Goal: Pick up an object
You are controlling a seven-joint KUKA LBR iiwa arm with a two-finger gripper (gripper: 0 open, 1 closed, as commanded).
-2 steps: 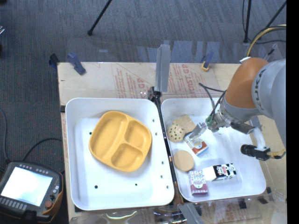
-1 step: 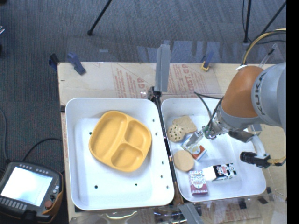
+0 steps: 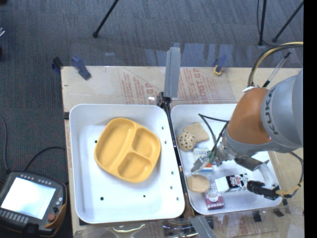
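Two white bins sit side by side on the surface [image 3: 114, 86]. The left bin [image 3: 84, 192] holds one yellow divided plate [image 3: 128, 149]. The right bin [image 3: 220, 110] holds one cookie [image 3: 186, 140], one toast slice [image 3: 199, 131], one round bun [image 3: 198, 183] and small packets, labels unreadable. The arm [image 3: 270, 118] reads "KUK". The gripper [image 3: 204, 161] hangs over the packets; jaws state: cannot tell.

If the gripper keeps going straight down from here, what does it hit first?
Most likely the small packets in the right bin, just below the gripper. The cookie lies beside that line. Depth is unclear.
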